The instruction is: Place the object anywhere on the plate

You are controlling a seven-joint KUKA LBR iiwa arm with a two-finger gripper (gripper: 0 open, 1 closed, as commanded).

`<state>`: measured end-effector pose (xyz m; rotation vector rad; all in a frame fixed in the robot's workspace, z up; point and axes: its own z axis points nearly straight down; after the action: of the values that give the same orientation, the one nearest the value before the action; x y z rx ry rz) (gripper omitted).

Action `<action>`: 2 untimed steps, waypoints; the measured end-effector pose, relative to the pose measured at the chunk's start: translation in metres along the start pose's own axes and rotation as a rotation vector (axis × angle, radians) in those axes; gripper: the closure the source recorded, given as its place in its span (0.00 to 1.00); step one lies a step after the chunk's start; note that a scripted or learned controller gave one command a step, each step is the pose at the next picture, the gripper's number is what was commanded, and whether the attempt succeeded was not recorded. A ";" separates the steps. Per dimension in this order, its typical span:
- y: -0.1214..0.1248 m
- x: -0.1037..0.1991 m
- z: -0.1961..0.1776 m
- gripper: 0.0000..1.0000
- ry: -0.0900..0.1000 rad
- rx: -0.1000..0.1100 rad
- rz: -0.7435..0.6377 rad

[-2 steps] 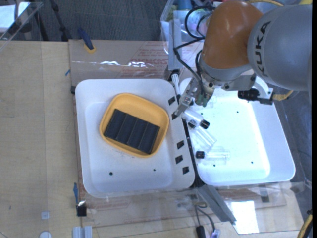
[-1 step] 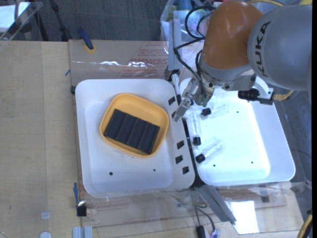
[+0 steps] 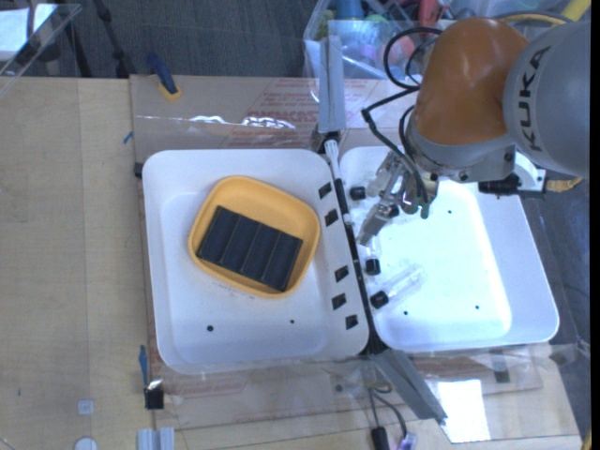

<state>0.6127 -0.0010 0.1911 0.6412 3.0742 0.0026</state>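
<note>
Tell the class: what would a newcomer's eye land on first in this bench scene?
Probably the yellow plate in the left bin, with a dark ribbed block lying on it. Next, the big grey and orange arm over the right bin, its gripper near that bin's upper left corner.

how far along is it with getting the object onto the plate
Done: a dark ridged slab already lies on the yellow plate in the left bin. In hand: the gripper hangs over the right bin near the divider, and nothing visible sits between its fingers. Left: a small clear object lies on the right bin's floor; if that is the target, it is not yet picked up.
</note>
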 end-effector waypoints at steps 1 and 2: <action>-0.027 0.011 -0.058 0.00 -0.004 -0.001 0.005; -0.026 0.010 -0.068 1.00 -0.008 -0.005 0.008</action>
<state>0.5933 -0.0216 0.2593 0.6515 3.0629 0.0084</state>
